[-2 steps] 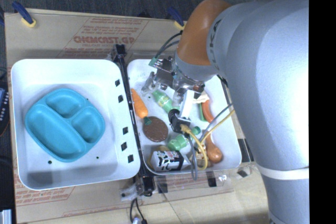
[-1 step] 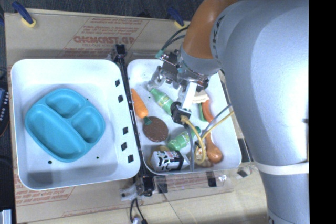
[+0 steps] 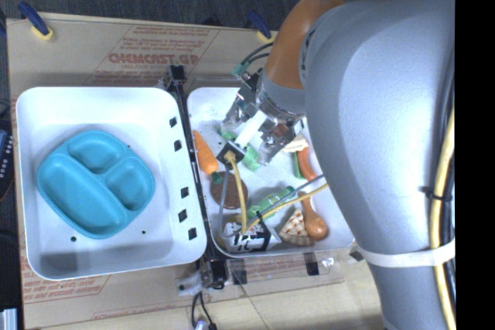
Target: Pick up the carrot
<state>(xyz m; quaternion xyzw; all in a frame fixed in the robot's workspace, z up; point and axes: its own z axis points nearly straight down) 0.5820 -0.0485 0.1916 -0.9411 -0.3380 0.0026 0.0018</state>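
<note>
**Carrot hugs the bin wall, with clutter close by**

The gripper (image 3: 249,137) hangs over the right bin (image 3: 207,106), just to the right of the carrot (image 3: 205,154) and a little above it in the camera view. From here I cannot tell whether it is released or clenched, and I see nothing held in it. The carrot lies flat and apart from the gripper, its length running along the bin's left wall, which stands just to the carrot's left.

My worries, as I judge them: that wall leaves little room on the carrot's left side, so a descent could strike the rim or shove the carrot along instead of closing round it. A green piece (image 3: 252,159) lies just right of the carrot, below the gripper, and a brown thing (image 3: 220,188) sits just below and right of it. Either could be taken by mistake. A second orange piece (image 3: 303,163), well to the carrot's right, might fool a colour-led pick.

Further left of the carrot, the left bin (image 3: 46,247) holds a blue divided plate (image 3: 93,180). Up and left of the carrot, the cardboard sheet (image 3: 93,42) under the bins reads "CHEMCAST GP"; the smaller print beneath it I cannot make out
</note>
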